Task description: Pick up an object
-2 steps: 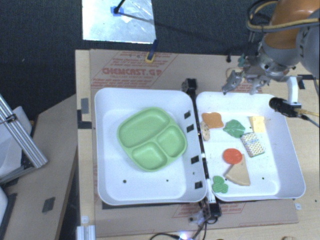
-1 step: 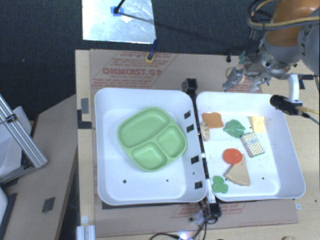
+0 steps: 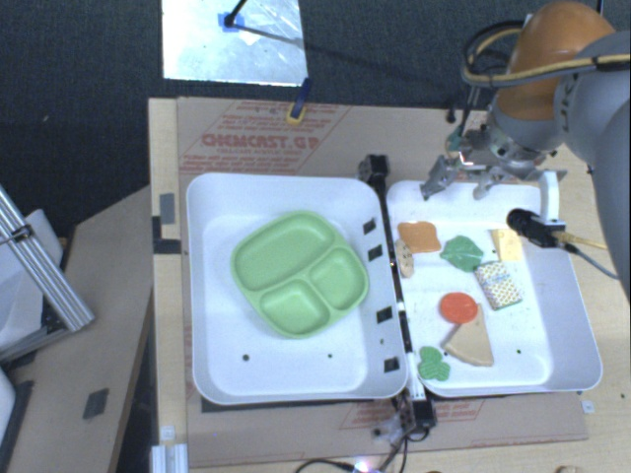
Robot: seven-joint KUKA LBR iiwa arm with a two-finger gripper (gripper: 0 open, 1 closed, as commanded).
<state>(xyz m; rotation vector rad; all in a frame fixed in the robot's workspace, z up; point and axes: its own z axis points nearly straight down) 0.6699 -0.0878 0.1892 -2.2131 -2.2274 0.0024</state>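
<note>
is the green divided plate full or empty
Empty: all three compartments of the green divided plastic plate show bare green, and it sits flat in the left white bin.

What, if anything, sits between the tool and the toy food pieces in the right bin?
Nothing visible does. The tool hangs over the far rim of the right bin, and the nearest pieces, the orange slice and the green leaf, lie uncovered on the bin floor just in front of it, apart from each other.

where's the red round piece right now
The red round piece lies in the right bin, near its middle, just above the tan wedge and left of the patterned block.
</note>
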